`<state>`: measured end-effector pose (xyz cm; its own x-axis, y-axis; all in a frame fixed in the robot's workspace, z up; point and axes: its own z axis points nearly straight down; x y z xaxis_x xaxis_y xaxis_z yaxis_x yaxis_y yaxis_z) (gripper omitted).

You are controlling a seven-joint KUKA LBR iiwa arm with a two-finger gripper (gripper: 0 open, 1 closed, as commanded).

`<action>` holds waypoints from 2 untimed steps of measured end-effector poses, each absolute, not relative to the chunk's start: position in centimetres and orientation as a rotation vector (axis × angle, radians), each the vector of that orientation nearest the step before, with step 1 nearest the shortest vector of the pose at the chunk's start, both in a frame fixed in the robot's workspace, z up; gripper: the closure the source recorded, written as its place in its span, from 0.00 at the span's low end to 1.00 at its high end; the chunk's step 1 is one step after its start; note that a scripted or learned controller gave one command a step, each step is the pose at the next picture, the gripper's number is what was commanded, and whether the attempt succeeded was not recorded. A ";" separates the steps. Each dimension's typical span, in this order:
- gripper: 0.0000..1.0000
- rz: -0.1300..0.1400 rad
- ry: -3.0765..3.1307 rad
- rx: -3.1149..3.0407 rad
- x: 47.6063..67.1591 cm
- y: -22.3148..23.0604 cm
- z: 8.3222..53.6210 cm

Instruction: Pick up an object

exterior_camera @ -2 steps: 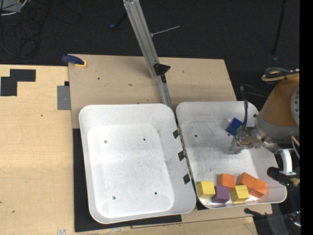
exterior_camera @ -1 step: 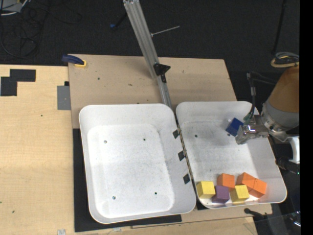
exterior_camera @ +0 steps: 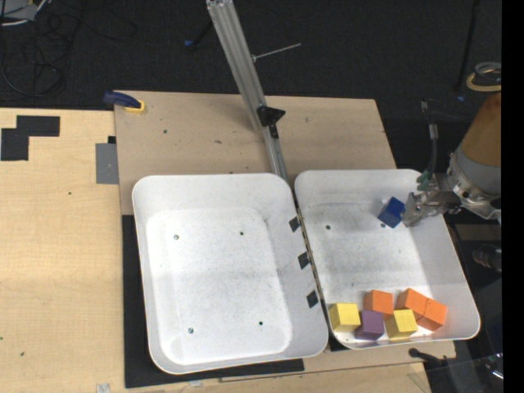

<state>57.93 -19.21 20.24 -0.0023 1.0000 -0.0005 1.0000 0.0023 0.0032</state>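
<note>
A blue block lies in the upper right part of the right bin. My gripper is just to its right, near the bin's right wall, at the end of the grey arm with the orange band. The block looks to be touching or very close to the gripper tip; whether it is held is unclear. Along the bin's front edge sits a cluster of blocks: a yellow one, an orange one, a purple one, another yellow, and two more orange.
The left bin stands beside the right one, joined by black clips. A slanted metal rail rises behind the bins. A blue-and-yellow clamp sits at the bench's far left corner.
</note>
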 end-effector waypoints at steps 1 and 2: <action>1.00 0.004 2.221 2.215 58.5 -18.8 26.4; 1.00 -0.002 2.228 2.221 58.4 -14.2 25.3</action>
